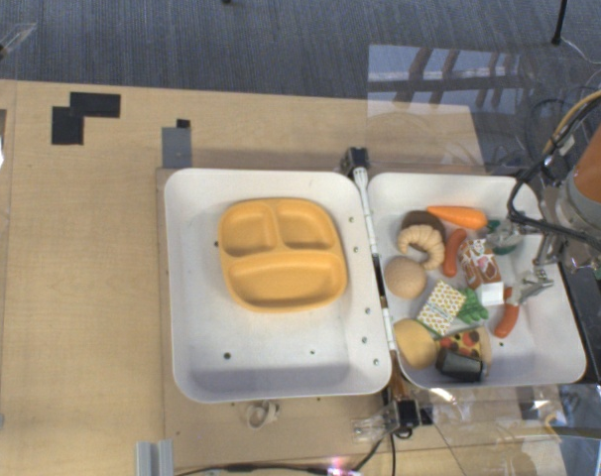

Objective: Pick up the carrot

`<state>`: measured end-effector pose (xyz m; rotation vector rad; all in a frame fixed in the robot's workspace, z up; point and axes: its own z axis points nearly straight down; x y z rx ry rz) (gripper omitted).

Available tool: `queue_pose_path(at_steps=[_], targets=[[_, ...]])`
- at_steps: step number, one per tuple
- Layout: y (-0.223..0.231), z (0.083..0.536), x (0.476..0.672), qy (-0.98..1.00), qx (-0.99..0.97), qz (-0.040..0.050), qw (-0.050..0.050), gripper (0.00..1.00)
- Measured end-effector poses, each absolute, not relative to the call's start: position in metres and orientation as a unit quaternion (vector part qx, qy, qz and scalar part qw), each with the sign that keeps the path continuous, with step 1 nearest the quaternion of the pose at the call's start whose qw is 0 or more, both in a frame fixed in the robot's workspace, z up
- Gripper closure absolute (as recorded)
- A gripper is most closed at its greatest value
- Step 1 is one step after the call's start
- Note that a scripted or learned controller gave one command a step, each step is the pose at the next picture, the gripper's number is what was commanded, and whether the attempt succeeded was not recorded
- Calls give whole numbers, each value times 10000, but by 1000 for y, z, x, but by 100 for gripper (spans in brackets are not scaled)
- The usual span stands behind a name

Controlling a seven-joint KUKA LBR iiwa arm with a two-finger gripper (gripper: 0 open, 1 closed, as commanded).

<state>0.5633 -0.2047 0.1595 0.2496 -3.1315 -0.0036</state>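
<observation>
The carrot (457, 215) lies on its side near the top edge of the right bin (563, 360), orange body running left to right with a bit of green at its right tip; it sits a little apart from the heap, which leaves its upper side exposed to a reach from above. Just below and to its left is a croissant (422, 241); a red sausage (454, 252) stands slanted beside that, touching or nearly touching the carrot's underside. Further down the bin lie a pale round bun (405, 277), a checkered packet (441, 308), a green leafy piece (474, 308), a second sausage (506, 319) and a dark can (460, 366) at the bottom; the toys seem tipped in loosely, not arranged. The gripper (536, 266) hangs at the right of the frame over the bin's right side, near the carrot's green end but not on it; nothing is between its fingers, and I cannot tell how wide they stand. In the left bin (196, 360) a yellow divided tray (281, 254) lies flat.
</observation>
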Motion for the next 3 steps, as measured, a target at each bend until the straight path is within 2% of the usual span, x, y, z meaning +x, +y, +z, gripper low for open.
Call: queue_pose_path(at_steps=[1,2,3], targets=[[-208,122,633,-9953,-938,33,-223,0],[-148,112,665,-9784,-2061,99,-131,0],[-165,110,657,-9566,-2909,-66,-182,0]])
